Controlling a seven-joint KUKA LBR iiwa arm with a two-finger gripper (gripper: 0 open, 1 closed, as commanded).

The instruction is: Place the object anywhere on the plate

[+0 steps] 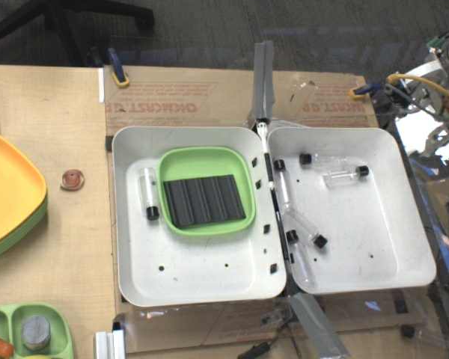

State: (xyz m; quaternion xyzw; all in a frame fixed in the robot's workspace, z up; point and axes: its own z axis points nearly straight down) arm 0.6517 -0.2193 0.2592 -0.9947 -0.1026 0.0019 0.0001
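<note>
A green square plate (169,172) sits in the left white bin (194,284), toward its back. A dark grey ridged slab (207,200) lies flat on the plate and covers most of its floor. Just left of the plate, a clear vial with a black cap (147,191) lies on the bin floor, apart from the plate's rim. The right white bin (382,264) holds several more clear vials with black caps, one at the back (344,174) and one near the middle (307,230).
A stack of yellow plates (11,193) and a small brown disc (72,178) lie on the wooden bench to the left. A green compartment tray (26,327) is at the bottom left. Clamps (118,72) hold the cardboard behind the bins. Cables (426,88) crowd the top right.
</note>
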